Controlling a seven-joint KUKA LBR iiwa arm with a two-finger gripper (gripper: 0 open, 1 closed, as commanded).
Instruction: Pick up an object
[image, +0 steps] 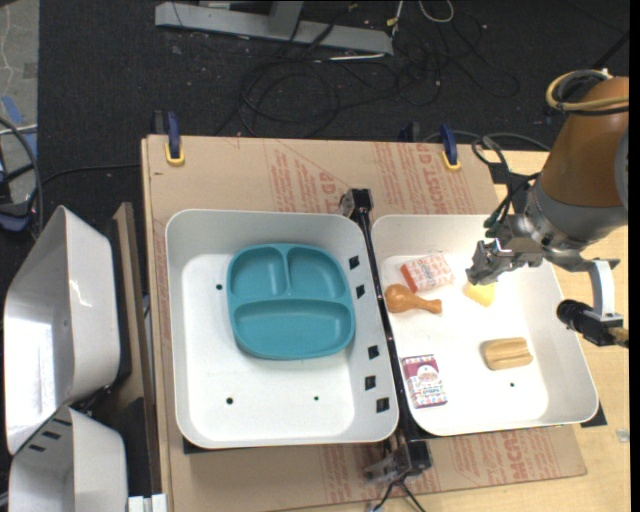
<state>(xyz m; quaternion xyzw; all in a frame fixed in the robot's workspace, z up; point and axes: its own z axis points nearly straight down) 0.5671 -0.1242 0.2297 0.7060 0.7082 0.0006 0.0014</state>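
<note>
We are hovering our gripper (487, 268) over a small yellow wedge (483, 293) lying in the smooth right bin (570, 400); whether the jaws are apart, we cannot tell.

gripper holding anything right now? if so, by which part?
Cannot be told. The gripper sits just above the yellow piece in the right bin, but the view does not show that piece between its jaws.

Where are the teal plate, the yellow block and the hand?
teal plate (291, 331): camera view, lower compartment.
yellow block (484, 294): camera view, its visible face.
hand (487, 268): camera view, at its fingertips.
</note>
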